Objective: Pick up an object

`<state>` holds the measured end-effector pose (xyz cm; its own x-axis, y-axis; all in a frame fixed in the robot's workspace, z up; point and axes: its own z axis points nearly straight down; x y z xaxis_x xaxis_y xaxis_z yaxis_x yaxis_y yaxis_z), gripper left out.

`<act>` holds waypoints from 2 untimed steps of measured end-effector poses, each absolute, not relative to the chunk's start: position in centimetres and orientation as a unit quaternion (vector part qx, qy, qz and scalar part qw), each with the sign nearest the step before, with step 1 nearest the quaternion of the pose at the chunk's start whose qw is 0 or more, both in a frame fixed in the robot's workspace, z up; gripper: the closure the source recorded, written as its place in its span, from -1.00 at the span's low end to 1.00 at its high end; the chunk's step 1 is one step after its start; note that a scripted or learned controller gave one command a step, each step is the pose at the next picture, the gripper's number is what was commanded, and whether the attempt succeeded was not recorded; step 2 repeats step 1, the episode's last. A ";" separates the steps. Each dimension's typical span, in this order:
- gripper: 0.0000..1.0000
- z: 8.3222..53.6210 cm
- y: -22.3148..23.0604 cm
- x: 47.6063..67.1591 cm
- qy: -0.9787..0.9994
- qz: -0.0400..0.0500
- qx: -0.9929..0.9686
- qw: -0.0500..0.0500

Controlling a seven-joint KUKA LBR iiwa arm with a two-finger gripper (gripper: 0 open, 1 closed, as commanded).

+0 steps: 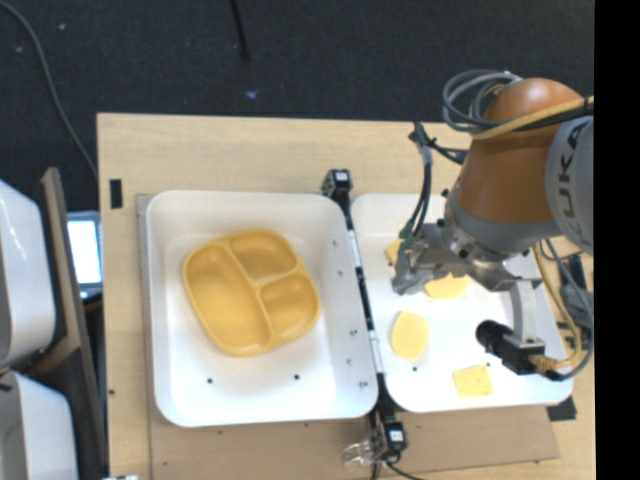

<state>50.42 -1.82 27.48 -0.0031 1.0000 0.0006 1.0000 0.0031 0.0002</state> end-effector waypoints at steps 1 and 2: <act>1.00 27.6 3.6 50.5 -0.709 -0.001 -0.705 0.000; 1.00 27.6 3.6 50.5 -0.709 -0.001 -0.705 0.000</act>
